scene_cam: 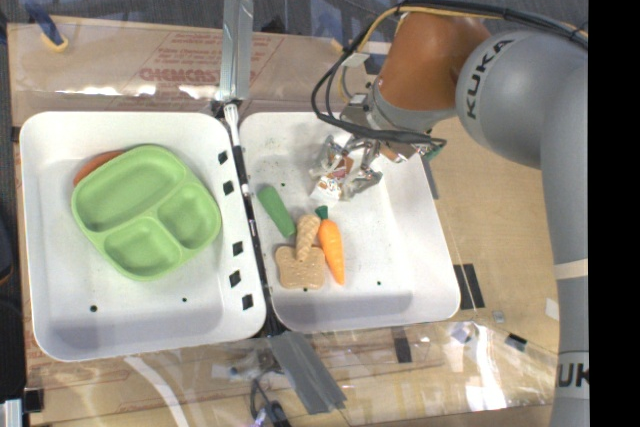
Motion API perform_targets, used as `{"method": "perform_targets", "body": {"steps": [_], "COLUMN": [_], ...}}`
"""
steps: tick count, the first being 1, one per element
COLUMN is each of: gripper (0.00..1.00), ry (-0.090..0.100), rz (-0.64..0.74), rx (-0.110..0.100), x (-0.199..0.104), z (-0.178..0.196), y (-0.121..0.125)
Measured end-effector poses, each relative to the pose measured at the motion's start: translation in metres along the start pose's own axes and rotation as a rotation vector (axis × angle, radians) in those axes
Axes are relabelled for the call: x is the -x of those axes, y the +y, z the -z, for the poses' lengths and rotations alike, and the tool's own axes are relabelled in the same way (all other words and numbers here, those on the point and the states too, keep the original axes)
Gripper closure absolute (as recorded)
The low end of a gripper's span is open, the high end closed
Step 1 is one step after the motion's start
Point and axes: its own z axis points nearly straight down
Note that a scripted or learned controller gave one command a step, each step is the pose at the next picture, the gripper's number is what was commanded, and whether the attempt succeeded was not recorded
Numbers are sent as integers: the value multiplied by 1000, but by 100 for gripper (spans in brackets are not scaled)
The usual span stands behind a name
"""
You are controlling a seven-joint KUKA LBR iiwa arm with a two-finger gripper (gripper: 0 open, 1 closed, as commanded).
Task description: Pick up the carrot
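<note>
Hovering over the right bin (425, 245), your pincer (345, 170) hangs above bare white floor; you cannot tell how it is set. Your carrot (331, 250) lies just below it in the view, leaf end toward the pincer, touching a tan waffle piece (302, 260). A green pod (275, 210) lies lower left of the pincer.

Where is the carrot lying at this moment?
In the camera view, the carrot lies in the right bin, near its front, beside the tan toy piece and below the gripper.
</note>
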Motion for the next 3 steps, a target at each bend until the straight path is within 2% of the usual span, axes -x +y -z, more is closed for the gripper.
{"method": "perform_targets", "body": {"steps": [1, 2, 3], "gripper": [100, 100, 100], "ry": [3, -2, -2], "rz": [-304, -162, -209], "rx": [2, 3, 1], "x": [-72, 20, 103], "z": [1, 100, 200], "y": [117, 166, 166]}}
